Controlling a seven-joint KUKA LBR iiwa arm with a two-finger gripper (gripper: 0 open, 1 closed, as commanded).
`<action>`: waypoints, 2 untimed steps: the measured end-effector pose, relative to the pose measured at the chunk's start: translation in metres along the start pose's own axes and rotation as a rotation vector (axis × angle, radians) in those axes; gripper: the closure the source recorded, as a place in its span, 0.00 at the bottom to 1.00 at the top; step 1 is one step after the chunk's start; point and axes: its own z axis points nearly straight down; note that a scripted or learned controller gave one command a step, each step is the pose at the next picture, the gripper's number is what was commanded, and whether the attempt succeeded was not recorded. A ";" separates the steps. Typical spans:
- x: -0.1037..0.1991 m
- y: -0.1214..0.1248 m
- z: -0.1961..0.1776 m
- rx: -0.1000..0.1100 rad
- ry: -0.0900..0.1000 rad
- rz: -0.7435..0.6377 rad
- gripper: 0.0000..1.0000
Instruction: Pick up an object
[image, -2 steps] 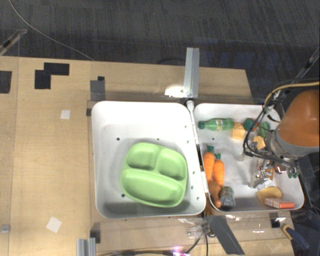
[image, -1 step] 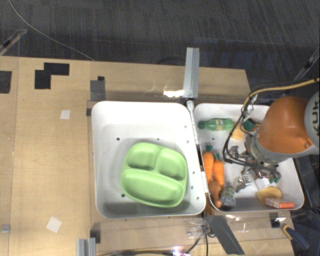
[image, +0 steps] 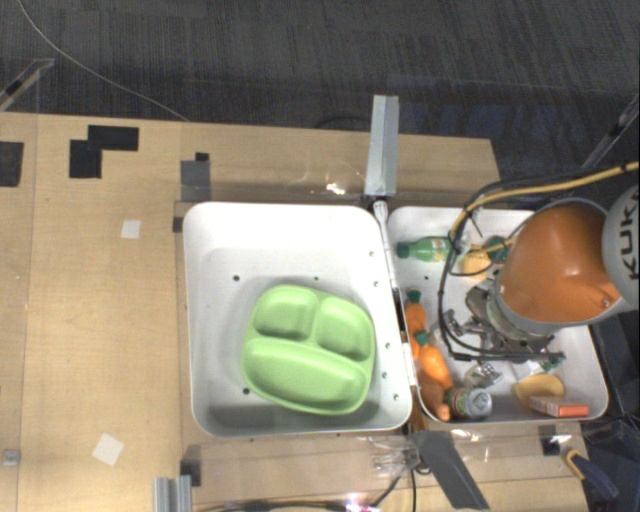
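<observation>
Orange carrot-shaped toys (image: 428, 360) lie heaped against the right white bin's (image: 598, 372) wall beneath the pincer (image: 490, 352), presumably descending to grasp.

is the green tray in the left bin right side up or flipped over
Right side up: the green tray lies flat in the left bin, its three hollow compartments facing the camera, with nothing in them.
</observation>
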 end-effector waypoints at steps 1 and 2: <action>-0.007 -0.001 -0.014 0.007 -0.016 -0.008 1.00; -0.071 0.029 -0.120 -0.009 0.004 0.111 1.00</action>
